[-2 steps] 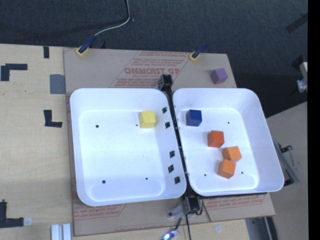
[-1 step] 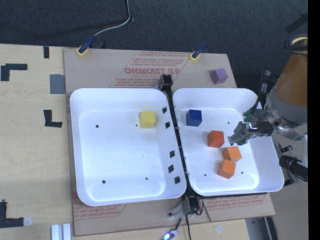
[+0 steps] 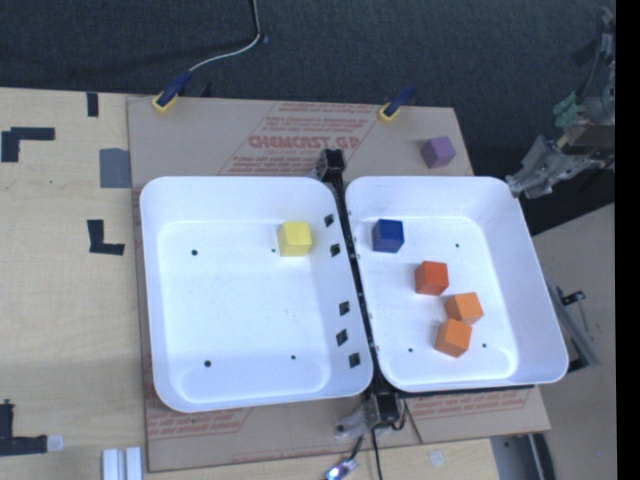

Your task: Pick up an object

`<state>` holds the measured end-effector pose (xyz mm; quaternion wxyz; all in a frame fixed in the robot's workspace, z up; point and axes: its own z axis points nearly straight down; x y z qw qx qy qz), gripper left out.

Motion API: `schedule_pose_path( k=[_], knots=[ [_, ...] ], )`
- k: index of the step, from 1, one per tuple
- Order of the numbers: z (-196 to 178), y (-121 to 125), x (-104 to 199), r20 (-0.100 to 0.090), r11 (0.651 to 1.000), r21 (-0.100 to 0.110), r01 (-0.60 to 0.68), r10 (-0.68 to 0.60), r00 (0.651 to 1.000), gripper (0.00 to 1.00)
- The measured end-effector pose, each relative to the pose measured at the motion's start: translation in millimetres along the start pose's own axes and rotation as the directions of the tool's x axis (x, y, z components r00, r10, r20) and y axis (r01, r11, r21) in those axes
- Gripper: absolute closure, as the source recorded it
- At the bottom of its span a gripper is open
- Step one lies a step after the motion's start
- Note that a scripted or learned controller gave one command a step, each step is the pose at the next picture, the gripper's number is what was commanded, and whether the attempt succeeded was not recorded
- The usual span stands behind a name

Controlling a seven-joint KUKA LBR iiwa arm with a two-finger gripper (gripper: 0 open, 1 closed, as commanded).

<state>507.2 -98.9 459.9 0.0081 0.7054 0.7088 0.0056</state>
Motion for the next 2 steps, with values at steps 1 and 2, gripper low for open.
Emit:
schedule_pose_path(
  k=[1,2],
  knots=[
    [-81,-7,-8,-0.001,1.000,0.009,-0.004,0.004,1.000,1.00],
    [-76,-23,1,-0.003,1.000,0.020,-0.004,0.004,1.000,1.00]
  ],
)
